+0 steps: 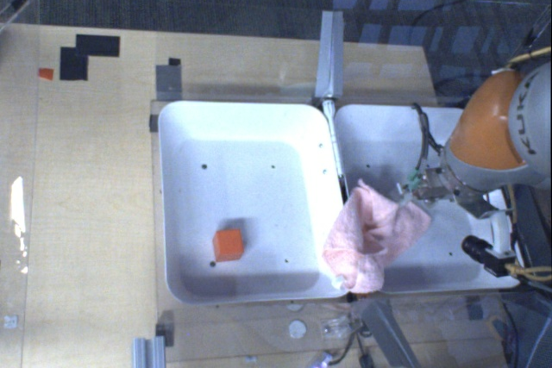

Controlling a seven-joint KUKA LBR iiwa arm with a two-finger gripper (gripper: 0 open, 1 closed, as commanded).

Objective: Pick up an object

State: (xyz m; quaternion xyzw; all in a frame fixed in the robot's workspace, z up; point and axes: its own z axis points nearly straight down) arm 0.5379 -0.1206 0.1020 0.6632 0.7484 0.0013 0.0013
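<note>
The end effector [417, 188] hangs over the right bin [448, 267], below the arm's [500, 134] orange band, and its tip meets the upper right corner of a pink cloth [373, 235]. How far apart its fingers stand cannot be told, since the metal parts there are small and blur into the cloth's edge; the cloth's corner rises toward the tip, so it looks gathered or pinched there, though a grip is not clearly shown. The cloth is crumpled and drapes from that corner down and left, its lower end lying near the divider (the raised rim between the two bins) at the right bin's front left corner. In the left bin [185, 185] an orange cube [228, 245] sits alone on the floor toward the front, well apart from the cloth. Both bins rest on a pale wooden counter [86, 211], which bears black marks [84, 55] near its far left.
</note>
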